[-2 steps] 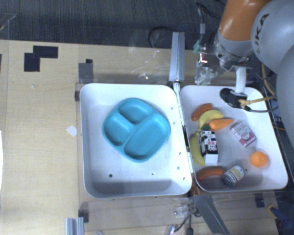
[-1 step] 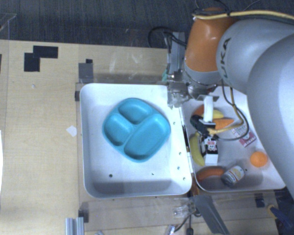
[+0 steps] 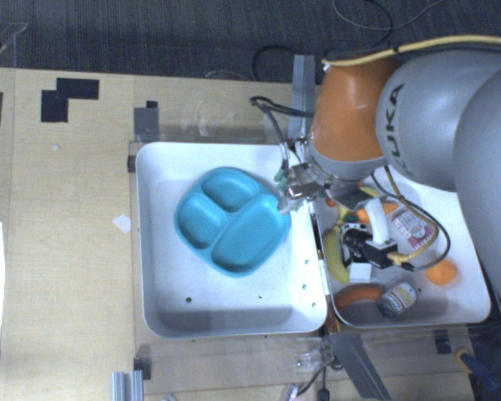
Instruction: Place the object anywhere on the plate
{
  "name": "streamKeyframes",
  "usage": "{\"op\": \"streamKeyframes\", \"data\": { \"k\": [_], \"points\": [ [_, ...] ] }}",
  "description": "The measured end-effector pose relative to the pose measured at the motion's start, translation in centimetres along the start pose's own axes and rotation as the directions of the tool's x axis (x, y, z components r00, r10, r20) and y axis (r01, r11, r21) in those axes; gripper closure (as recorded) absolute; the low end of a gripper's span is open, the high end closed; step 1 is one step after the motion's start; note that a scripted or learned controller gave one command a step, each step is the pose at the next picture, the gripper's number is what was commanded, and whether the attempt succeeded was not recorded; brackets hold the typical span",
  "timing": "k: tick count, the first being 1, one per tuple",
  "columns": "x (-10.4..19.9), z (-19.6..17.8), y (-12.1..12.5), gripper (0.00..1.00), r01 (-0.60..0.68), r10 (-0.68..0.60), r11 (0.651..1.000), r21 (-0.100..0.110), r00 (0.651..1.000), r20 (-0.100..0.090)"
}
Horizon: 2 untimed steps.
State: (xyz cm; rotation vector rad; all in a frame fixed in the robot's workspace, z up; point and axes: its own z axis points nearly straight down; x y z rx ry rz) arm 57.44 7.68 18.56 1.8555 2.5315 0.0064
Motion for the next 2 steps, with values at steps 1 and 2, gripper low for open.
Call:
{"op": "streamKeyframes", "data": {
  "k": [1,2],
  "points": [
    [3.2,0.0,-4.7,1.00,0.332,-0.332,0.943,0.001,0.943,-0.001],
    [9.2,-5.0,-2.0,1.00,0.288,-0.288,0.958,-0.002,0.958,0.000]
  ]
}}
